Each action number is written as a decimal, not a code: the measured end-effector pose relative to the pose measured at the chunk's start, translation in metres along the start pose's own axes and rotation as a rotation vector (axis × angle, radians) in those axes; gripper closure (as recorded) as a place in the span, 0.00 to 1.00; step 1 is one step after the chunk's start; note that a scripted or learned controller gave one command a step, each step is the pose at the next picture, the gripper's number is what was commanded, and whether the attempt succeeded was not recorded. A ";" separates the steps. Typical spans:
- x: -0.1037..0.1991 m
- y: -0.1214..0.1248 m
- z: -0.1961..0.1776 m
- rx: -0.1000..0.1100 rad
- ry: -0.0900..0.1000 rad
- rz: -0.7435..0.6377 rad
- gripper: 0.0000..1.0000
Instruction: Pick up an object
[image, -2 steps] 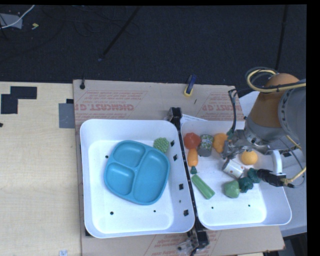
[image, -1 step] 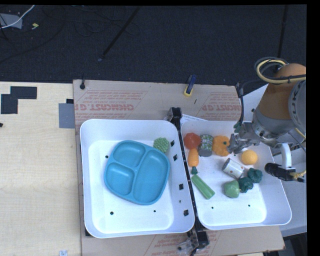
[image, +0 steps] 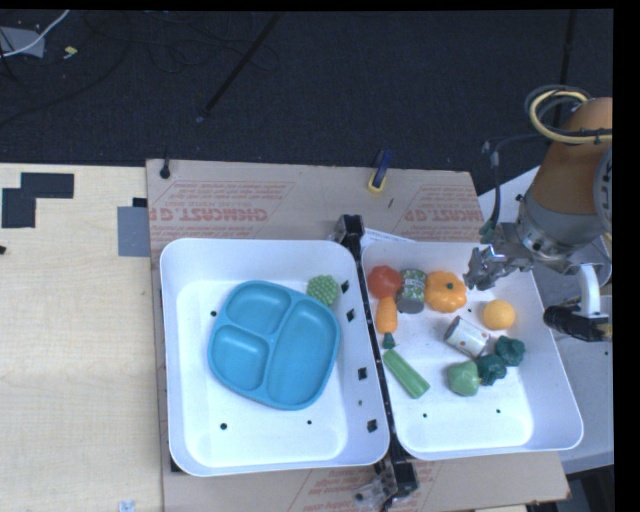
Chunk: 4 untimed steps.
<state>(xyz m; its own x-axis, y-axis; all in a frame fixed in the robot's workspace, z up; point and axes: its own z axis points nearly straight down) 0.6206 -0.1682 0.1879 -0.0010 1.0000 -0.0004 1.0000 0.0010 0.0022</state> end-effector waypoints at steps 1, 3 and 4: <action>-0.001 0.001 -0.042 0.000 0.000 -0.001 1.00; 0.102 -0.058 -0.044 0.008 0.003 -0.002 1.00; 0.142 -0.083 -0.051 0.008 0.003 -0.002 1.00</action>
